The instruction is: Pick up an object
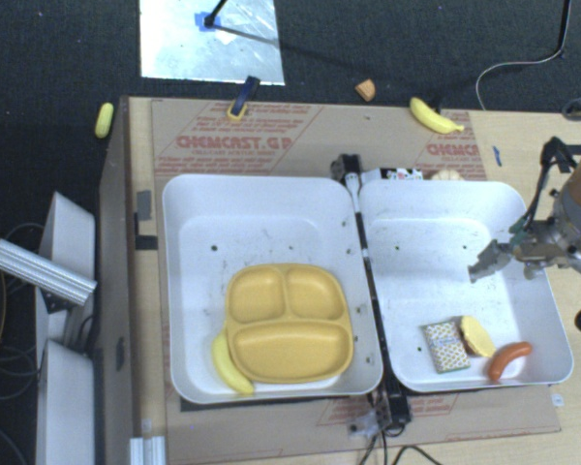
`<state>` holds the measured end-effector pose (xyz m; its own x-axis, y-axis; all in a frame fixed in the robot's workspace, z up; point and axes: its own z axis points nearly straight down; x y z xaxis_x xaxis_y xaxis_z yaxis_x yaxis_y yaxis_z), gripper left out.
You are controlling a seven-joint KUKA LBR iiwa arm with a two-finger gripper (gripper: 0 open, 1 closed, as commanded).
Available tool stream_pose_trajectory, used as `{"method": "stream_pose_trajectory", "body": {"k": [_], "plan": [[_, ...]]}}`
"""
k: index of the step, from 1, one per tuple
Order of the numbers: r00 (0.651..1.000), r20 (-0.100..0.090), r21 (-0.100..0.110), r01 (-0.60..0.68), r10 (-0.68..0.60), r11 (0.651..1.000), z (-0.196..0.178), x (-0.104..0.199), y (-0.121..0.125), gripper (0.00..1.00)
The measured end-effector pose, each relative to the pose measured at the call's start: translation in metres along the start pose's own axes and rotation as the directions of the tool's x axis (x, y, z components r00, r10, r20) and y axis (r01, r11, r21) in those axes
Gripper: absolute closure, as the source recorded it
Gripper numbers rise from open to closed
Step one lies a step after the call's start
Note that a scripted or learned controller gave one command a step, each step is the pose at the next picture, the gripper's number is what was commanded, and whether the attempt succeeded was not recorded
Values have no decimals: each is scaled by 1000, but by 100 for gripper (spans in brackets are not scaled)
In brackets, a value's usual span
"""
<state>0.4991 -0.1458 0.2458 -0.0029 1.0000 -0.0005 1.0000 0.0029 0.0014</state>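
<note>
Nearest the camera, a yellow tray (289, 322) with three compartments sits toward the front of the left bin (189, 221). One banana (229, 366) lies touching the tray's front left corner, squeezed between it and the bin wall.

Three small things cluster in the front of the right bin (436, 211). One is a packet (446, 346), flat and patterned. Just to its right is a yellow piece (477, 336), touching or nearly touching it. Right of that, by the front right corner, lies a sausage (508, 359), orange-red and tilted.

My gripper (484, 263) hangs over the right bin's right half, well back from those three things and apart from all of them. Nothing is between my fingers. Whether they stand wide or narrow I cannot tell, as the picture is too blurred there. My arm comes in from the right over the bin's rim.

Behind the bins, on the brown board (271, 139), a second banana (433, 115) lies near the back right. An orange bit (366, 89) sits on the dark floor just beyond the board's back edge. A blue and yellow clamp (242, 98) grips that back edge further left. A small yellow thing (104, 119) lies off the board's left corner.
</note>
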Motion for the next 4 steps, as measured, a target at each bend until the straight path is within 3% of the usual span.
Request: {"method": "stream_pose_trajectory", "body": {"k": [1,2,3,4], "plan": [[1000,-2,4,0,0,1000,157,56,38,0],[1000,0,-2,1,-1,1000,161,23,159,0],[1000,2,-1,-1,1,1000,160,-27,149,0],[1000,1,0,-2,2,1000,161,-62,96,0]]}}
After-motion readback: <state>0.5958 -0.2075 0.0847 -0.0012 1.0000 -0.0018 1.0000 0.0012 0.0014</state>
